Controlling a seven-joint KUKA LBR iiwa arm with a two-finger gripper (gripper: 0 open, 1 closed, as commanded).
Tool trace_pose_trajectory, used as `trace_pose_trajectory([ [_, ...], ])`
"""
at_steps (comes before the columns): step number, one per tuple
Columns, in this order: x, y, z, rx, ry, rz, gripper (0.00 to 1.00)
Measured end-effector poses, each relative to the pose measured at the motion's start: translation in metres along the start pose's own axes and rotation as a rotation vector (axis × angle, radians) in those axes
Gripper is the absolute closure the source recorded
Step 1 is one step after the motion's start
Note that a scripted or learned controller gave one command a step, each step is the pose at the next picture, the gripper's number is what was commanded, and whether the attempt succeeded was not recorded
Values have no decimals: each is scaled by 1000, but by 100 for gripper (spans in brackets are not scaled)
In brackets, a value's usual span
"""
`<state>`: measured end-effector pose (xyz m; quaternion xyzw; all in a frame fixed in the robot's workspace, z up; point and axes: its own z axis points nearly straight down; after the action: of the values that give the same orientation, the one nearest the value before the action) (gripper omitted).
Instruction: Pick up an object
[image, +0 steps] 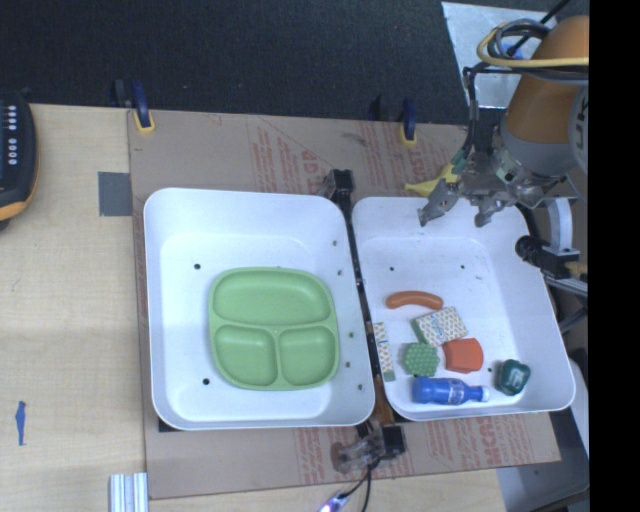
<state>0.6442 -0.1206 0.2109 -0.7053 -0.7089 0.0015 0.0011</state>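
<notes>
Your hand (462, 210) hangs fingers apart, holding nothing, at the right bin's (400, 225) 12 o'clock rim (sausage (414, 299) lies toward 6).

Light wood surface (70, 330), lit evenly from above. Brown cardboard sheet (250, 150) laid over its middle, faint red print on it, held at the far edge by blue-handled clamps (140, 105). Grey tape patch (114, 192) just left of the cardboard. Black and orange device (15, 150) at the far left edge. Dark black backdrop (250, 45) beyond the surface. Small blue mark (20, 420) near left front.
</notes>
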Motion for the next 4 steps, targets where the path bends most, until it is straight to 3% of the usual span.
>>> trace_pose_trajectory([
  [1, -10, -52, 65, 2, 0, 1, 0],
  [2, 18, -95, 115, -11, -4, 2, 0],
  [3, 24, -42, 119, -2, 1, 1, 0],
  [4, 24, -23, 119, -1, 1, 1, 0],
])
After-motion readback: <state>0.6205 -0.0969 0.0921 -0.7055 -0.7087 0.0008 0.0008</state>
